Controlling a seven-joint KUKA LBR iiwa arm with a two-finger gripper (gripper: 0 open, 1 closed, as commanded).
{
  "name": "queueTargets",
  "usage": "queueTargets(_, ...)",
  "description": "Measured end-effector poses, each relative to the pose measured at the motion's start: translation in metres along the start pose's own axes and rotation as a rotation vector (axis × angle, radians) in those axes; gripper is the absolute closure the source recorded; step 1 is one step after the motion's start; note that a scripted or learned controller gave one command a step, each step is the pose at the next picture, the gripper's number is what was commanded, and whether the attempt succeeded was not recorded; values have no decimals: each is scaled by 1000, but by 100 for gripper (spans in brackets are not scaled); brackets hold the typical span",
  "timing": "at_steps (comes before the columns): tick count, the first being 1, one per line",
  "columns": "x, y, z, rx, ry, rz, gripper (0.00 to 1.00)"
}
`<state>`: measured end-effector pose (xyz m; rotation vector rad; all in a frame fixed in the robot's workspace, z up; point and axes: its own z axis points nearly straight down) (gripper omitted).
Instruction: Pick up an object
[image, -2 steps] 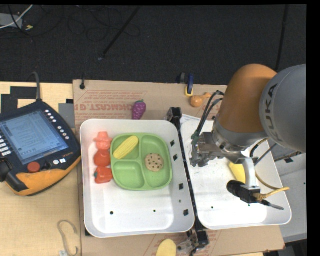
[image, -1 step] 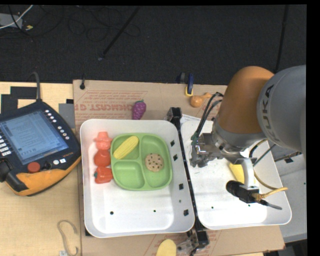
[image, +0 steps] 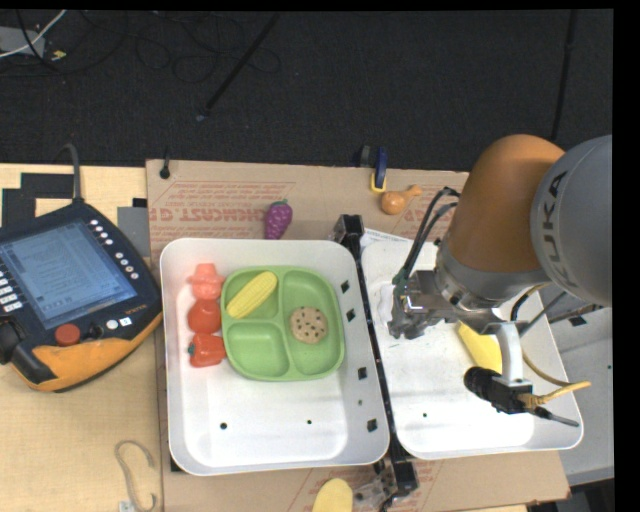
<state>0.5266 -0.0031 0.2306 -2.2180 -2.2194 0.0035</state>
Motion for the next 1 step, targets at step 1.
queueTargets(1,1,10,14,1,-1,-1,100)
